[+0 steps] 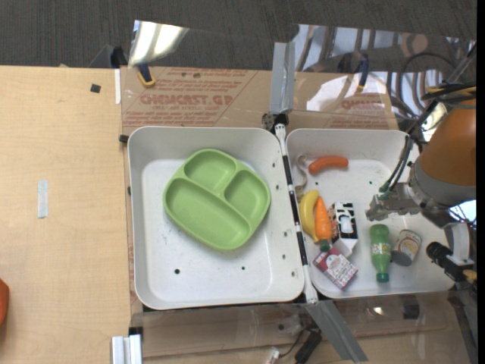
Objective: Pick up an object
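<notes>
1. From where I'm standing, two white bins sit side by side on the worktop [61, 203]. The left bin [144, 226] has a green divided plate [217, 199] in it.
2. The right bin [356, 139] holds the small stuff: a sausage [327, 163] near the back, a banana [308, 214] with a carrot [323, 218] lying against it, a black-and-white packet [346, 220] just beside those, and a red carton [336, 268] at the front.
3. The end effector [389, 205] is down in the right bin at its right side, arm coming in from the right. Honestly can't tell how it's set from here.
4. The green bottle [380, 250] lies just in front of the end effector, close but nothing visibly gripped. A small can [408, 246] sits right beside the bottle.
</notes>
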`<state>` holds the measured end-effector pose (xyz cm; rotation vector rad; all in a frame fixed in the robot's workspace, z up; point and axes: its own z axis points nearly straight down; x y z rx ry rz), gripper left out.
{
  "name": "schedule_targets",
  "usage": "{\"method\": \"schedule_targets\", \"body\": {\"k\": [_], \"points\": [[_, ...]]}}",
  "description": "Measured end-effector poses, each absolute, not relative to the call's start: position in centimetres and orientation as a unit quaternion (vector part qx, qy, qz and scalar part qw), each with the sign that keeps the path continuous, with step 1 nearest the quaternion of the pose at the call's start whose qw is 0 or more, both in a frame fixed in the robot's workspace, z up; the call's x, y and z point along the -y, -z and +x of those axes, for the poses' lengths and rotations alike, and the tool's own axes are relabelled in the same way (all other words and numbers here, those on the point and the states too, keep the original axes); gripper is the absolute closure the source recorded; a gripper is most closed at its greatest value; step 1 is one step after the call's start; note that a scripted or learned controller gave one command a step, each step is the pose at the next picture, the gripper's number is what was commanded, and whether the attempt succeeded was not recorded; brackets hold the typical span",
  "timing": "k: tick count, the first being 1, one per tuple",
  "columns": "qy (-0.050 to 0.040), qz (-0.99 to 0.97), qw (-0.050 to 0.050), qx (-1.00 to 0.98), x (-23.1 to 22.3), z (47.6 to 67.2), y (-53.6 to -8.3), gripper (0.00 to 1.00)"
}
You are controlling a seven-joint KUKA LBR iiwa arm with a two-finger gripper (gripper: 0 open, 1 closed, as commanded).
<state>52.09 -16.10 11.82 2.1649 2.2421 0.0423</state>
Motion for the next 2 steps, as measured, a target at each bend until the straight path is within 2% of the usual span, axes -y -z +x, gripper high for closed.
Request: {"method": "schedule_targets", "body": {"k": [1, 2], "points": [[0.0008, 0.698, 0.000, -0.717, 20.5, 48.2, -18.5, 1.00], [0.0007, 0.689, 0.000, -0.725, 17.9, 57.3, -14.3, 1.00]]}}
